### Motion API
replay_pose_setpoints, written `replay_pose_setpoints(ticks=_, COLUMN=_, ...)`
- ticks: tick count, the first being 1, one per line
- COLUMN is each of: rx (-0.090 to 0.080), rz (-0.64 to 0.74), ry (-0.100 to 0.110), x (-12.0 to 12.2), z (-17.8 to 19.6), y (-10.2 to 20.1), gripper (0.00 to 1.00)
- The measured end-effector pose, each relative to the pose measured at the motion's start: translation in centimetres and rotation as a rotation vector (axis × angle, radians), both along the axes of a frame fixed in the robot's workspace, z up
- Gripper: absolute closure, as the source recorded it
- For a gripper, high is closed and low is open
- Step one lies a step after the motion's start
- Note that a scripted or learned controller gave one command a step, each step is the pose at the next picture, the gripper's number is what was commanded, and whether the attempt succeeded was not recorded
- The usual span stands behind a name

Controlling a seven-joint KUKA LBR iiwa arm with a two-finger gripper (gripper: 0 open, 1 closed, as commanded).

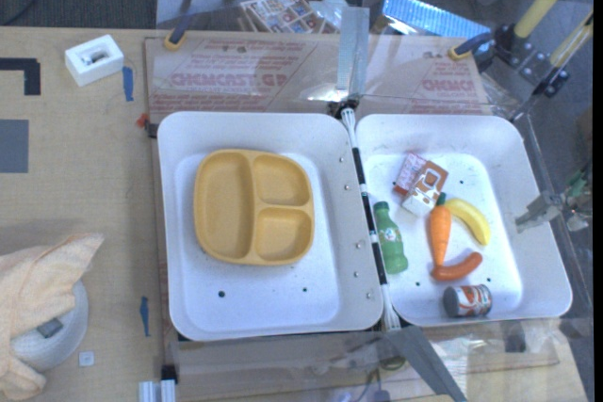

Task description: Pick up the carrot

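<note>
Lying upright, orange carrot point(440, 234) with green top, touching banana point(470, 218), jaws' state untellable

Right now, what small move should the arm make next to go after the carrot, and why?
Probably swing the end effector left over the right white bin, toward the orange tapered carrot. It hangs at the bin's right rim, while the carrot lies mid-bin between a yellow banana and green bottle.

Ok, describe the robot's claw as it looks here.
The claw is slim, pale grey metal tapering toward a point, with darker parts and a hint of green behind it. It is blurred, so markings and cables cannot be made out.
</note>
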State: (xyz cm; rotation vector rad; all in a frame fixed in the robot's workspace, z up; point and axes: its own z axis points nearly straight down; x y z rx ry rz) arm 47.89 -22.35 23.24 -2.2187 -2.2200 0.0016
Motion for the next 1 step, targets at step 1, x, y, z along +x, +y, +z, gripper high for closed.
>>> replay_pose_setpoints(ticks=1, rx=0.0, rz=0.148, ry=0.0, x=5.22, z=-10.17, y=4.7, gripper=0.0)
